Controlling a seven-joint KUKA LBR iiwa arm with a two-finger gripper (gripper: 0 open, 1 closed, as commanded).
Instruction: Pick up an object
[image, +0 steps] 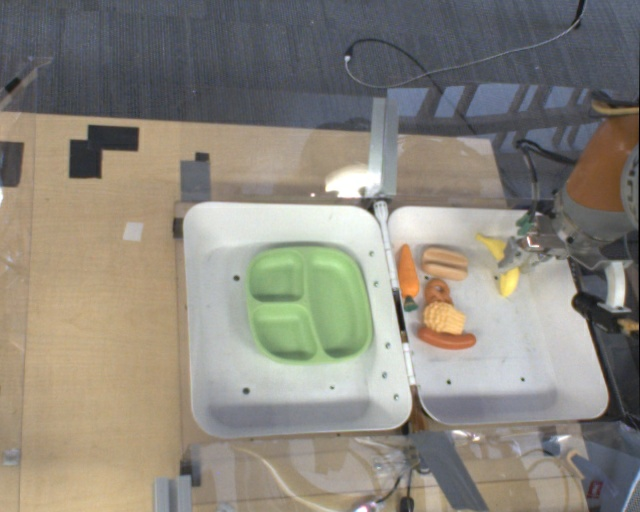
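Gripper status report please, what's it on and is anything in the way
Gripper low in right bin, at the yellow banana; grasp unconfirmed. Hot dog bun, carrot, corn, sausage clustered to its left, apart. Green tray alone in left bin.

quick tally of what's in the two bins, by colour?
Green: 1, divided plate
Orange: 1, carrot
Yellow: 2, banana, corn
Red: 1, sausage
Tan: 1, hot dog bun
Brown-orange: 1, small item, kind unclear
Total: 7

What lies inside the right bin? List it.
The right bin holds a carrot, a hot dog bun, a corn cob, a red sausage and a banana by the gripper. The gripper covers part of the banana.
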